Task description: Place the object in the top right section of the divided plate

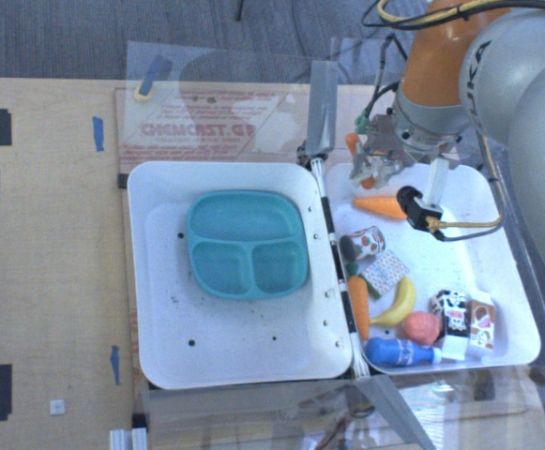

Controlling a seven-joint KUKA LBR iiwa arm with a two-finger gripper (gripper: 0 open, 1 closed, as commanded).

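i see hand (377, 162) low over right bin's (511, 279) far left corner, just above carrot (381, 206); can't tell its state. teal divided plate (248, 244) sits in left bin (159, 336).

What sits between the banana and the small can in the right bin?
In the camera view, a checkered packet lies between the banana and the can, close to both.

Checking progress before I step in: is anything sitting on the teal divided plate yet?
No, the teal divided plate shows only bare compartments, while the banana lies in the right bin.
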